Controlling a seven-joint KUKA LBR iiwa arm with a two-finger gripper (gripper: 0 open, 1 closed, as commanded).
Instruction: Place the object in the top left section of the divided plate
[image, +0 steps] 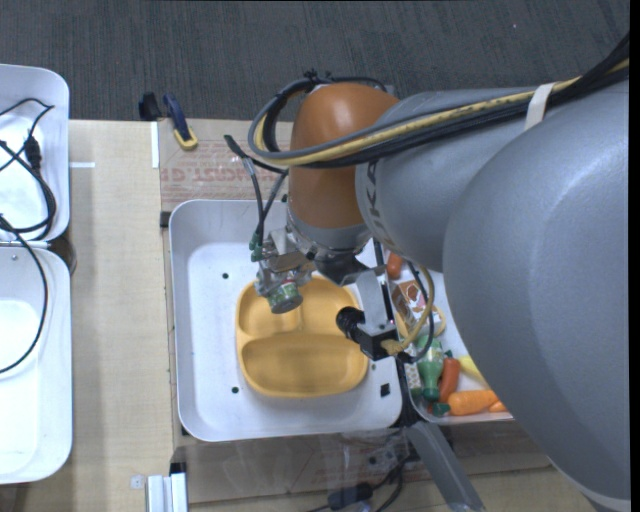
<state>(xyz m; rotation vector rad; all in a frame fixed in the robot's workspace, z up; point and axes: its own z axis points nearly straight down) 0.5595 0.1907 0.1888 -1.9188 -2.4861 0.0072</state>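
a white bin (200, 330) on the wooden bench (110, 300) holds a yellow divided plate (300, 365). the plate has one wide section toward the lower edge of the view and smaller sections above it; the upper right part is hidden by the arm. the gripper (283, 290) hangs over the plate's upper left section, with a small round greenish-grey object (285, 296) at its tip. whether the fingers are spread or closed, and whether they grip this object or it merely sits beneath them, cannot be told from this angle. the wide section of the plate is bare yellow. to the right, a second bin is mostly covered by the grey arm (520, 260) with its orange band (335, 150); its visible corner holds toy food: an orange carrot (470, 402), a red piece (449, 374) and a green piece (428, 372), lying close together. a further white tray (30, 300) with black cables (25, 180) sits at the left edge.
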